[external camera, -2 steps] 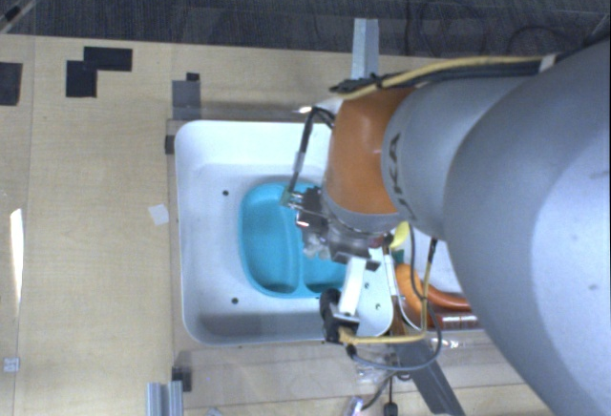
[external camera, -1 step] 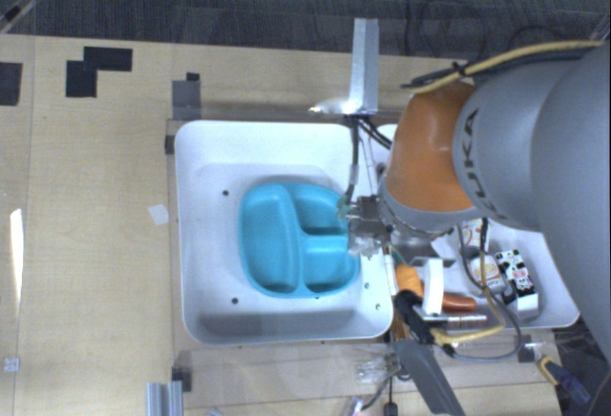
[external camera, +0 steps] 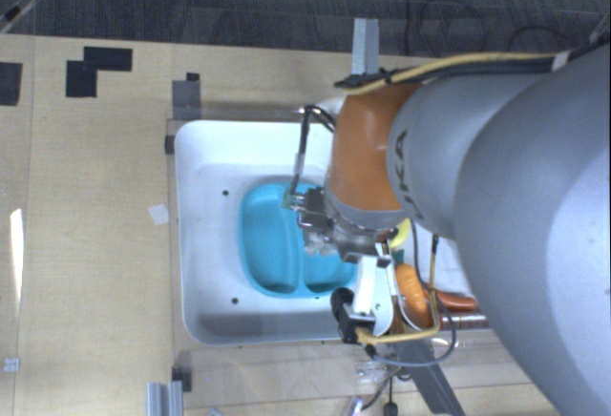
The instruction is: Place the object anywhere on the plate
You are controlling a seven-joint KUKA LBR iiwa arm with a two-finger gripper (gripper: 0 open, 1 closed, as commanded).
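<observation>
A blue plate (external camera: 272, 242) with a raised rim lies in the left white bin (external camera: 205, 214), toward its right side. My gripper (external camera: 315, 235) hangs over the plate's right part, under the orange wrist band; the wrist hides what is beneath it. An orange, carrot-like object (external camera: 412, 292) lies to the right of the plate, past the gripper, partly covered by the arm and a yellow cable. A small yellow-green piece (external camera: 402, 233) peeks out just above it. Nothing shows on the visible part of the plate.
The grey arm covers most of the right bin. Bare white floor of the left bin shows left of and below the plate. Metal posts (external camera: 187, 97) stand at the bin's corners on the wooden bench.
</observation>
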